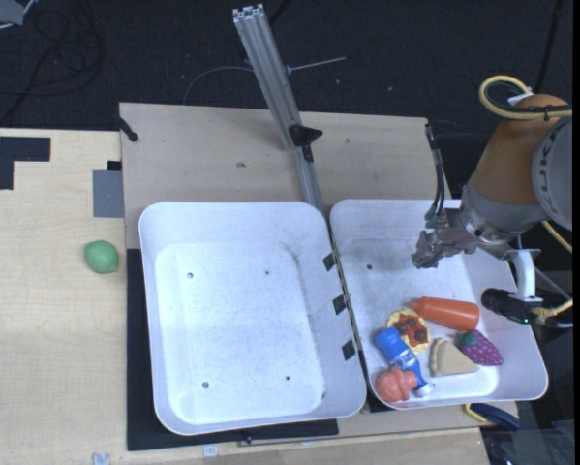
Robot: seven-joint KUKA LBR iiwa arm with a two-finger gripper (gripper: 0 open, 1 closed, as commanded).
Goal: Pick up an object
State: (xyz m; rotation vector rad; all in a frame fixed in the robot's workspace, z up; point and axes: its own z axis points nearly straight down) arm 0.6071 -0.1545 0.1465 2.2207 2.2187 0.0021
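Your gripper hangs over the right bin — how wide its pincer stands you cannot tell — above the carrot.

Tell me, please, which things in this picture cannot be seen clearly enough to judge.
- Gripper, camera view: small and dark, so the state of its fingers cannot be told.
- Blue toy: partly covered by neighbouring toys, its kind is unclear.
- Yellow and red item: too small and blurred to name.
- Blue-yellow object below the right bin: partly hidden by the bin's rim.
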